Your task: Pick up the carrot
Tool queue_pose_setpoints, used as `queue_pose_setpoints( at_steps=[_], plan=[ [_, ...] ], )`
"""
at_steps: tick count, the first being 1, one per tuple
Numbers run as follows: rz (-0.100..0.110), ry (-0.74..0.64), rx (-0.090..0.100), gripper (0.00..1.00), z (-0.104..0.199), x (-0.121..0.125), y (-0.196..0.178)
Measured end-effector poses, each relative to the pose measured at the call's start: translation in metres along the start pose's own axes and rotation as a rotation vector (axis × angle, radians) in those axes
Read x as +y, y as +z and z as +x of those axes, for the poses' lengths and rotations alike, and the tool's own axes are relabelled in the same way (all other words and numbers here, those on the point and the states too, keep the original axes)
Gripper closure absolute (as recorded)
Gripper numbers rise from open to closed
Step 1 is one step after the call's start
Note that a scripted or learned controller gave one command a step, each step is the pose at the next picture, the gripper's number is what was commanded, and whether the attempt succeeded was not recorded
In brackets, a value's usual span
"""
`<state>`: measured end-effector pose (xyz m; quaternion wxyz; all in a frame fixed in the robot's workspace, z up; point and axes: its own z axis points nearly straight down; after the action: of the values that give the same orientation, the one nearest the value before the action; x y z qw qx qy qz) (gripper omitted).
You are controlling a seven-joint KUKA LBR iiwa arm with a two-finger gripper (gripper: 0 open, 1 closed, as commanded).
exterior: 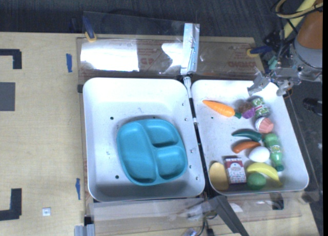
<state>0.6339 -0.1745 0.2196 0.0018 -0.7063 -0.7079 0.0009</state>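
Camera view cuts off my arm at the right edge; I cannot tell the gripper's [270, 82] state. The carrot [219, 108] lies left of it, apart, in the right bin [205, 127].

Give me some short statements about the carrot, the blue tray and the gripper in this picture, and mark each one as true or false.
1. The carrot lies in the right bin. True.
2. The blue tray sits in the same bin as the carrot. False: it sits in the left bin, alone.
3. The gripper holds the carrot. False: the gripper is at the far right corner of the right bin, apart from the carrot.
4. The carrot lies apart from the banana. True.
5. The carrot lies near the front edge of its bin. False: it lies toward the far left part.
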Motion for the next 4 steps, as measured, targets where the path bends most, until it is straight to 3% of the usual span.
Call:
queue_pose_setpoints(
  at_steps=[1,4],
  plan=[
    [-0.005,0.012,-0.001,0.00,0.070,0.026,0.122],
    [-0.006,0.055,-0.002,0.00,0.082,0.009,0.134]
  ],
)
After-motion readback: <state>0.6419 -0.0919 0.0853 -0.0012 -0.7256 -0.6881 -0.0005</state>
